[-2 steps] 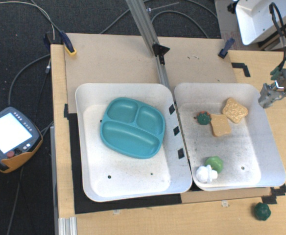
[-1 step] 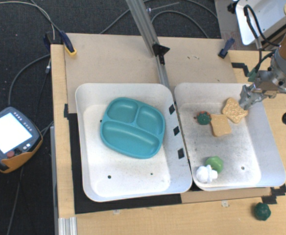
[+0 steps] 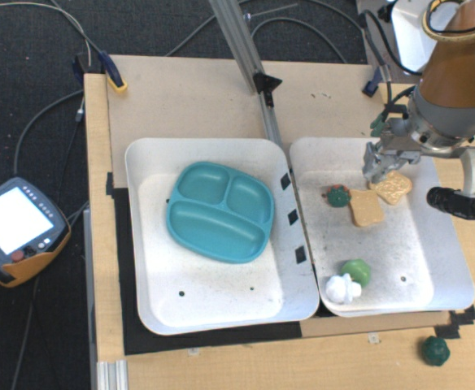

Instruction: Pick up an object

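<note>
I see the metal gripper (image 3: 381, 167) low in the right bin (image 3: 445, 254), just above a waffle-textured tan cracker (image 3: 393, 188) that overlaps a smooth toast-like slab (image 3: 366, 209), though I cannot tell its state, while the glossy teal compartment plate (image 3: 220, 210) lies in the left bin (image 3: 152, 291).

In the right bin (image 3: 433, 291), toward its far end, a tan waffle-textured piece (image 3: 393, 188) lies flat, touching a plain tan slab (image 3: 366, 209) just nearer and to its left. A small dark green and red item (image 3: 337, 195) sits left of the slab. At the bin's near edge a green lump (image 3: 356, 271) rests against a white lump (image 3: 342, 288).
</note>
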Robot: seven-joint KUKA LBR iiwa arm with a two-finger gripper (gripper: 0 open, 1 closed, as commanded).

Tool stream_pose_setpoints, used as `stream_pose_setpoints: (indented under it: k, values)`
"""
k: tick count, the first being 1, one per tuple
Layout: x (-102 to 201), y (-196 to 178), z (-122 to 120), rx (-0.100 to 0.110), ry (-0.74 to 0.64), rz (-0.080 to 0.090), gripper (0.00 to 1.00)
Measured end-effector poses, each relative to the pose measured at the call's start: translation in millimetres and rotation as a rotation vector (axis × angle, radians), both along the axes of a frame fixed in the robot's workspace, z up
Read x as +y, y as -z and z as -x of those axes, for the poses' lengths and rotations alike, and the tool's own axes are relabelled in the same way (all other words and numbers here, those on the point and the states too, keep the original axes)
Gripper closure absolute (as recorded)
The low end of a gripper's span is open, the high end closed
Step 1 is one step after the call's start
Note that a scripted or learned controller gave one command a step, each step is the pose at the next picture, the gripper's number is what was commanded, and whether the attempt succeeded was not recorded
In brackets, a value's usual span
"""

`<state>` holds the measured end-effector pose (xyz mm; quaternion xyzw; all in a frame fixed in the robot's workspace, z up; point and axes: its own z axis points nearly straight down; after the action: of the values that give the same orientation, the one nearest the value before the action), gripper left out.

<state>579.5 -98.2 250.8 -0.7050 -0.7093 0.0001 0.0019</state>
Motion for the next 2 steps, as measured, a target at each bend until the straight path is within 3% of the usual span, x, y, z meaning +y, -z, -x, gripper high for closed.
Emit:
stream_pose_setpoints:
  k: [2]
  values:
    - [113, 18, -27, -0.005, -0.002, 0.0, 1.0]
